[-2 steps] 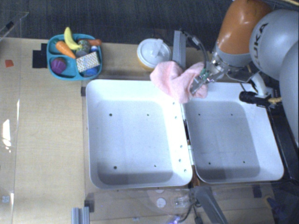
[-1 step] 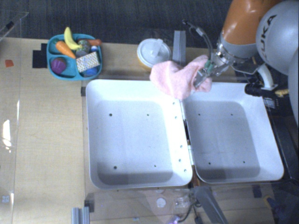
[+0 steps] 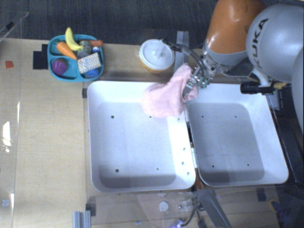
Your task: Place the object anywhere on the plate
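Note:
A pink cloth (image 3: 165,99) hangs over the back right corner of the left bin (image 3: 133,175). Its upper end rises to my gripper (image 3: 192,83), whose fingers are shut on that end, above the wall between the two bins. The cloth's lower part rests on the left bin's floor and rim. A blue divided plate (image 3: 52,72) sits on the bench at the far left, well away from the gripper. It carries toy food: a banana (image 3: 71,40), a carrot (image 3: 65,49), a purple piece (image 3: 59,66) and others.
A yellow bowl with a white lid (image 3: 156,55) stands just behind the left bin, close to the cloth. The right bin (image 3: 237,172) lies below the arm. Wooden bench surface (image 3: 42,141) stretches left of the bins.

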You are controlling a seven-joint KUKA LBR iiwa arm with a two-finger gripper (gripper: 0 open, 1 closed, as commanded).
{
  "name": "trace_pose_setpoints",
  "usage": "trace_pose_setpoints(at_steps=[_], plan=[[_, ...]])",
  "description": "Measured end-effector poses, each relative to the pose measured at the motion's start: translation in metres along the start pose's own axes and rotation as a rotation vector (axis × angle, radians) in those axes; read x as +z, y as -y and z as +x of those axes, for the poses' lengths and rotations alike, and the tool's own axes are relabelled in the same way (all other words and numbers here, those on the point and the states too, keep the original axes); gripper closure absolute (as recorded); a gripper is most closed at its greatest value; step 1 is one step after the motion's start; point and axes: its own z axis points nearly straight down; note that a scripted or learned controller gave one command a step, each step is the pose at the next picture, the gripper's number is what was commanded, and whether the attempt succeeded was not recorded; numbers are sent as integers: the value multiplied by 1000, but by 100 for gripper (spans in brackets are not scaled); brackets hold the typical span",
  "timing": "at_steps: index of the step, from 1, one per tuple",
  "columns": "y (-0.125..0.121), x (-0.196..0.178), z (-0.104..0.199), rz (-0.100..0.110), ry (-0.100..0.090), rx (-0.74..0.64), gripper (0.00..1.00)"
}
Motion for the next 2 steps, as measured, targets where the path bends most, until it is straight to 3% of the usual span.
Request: trace_pose_setpoints(at_steps=[1, 2], plan=[[-33, -5, 40, -2, 1, -402, 100], [-33, -5, 39, -2, 2, -401, 0]])
